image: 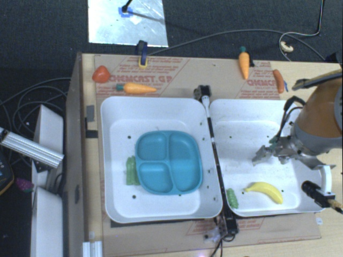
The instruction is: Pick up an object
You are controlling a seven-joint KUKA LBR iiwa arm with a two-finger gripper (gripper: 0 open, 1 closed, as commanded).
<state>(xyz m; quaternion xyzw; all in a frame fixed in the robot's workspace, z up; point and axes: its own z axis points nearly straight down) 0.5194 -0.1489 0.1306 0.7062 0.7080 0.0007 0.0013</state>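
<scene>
A yellow banana (264, 191) lies near the front of the right bin (241, 116). A small green pickle-like piece (231, 198) rests in that bin's front left corner. My gripper (261, 155) hangs over the middle of the right bin, a little behind and above the banana, touching neither piece. In the left bin (120, 116) a blue divided plate (169, 162) sits with a green piece (131, 171) against its left side.
On the cardboard behind the bins lie a tomato (101, 74), a carrot (135, 88), a second carrot (244, 63) and an orange piece (278, 81). A black clamp (202, 93) marks the ridge between the bins. The arm's orange band (321, 111) fills the right side.
</scene>
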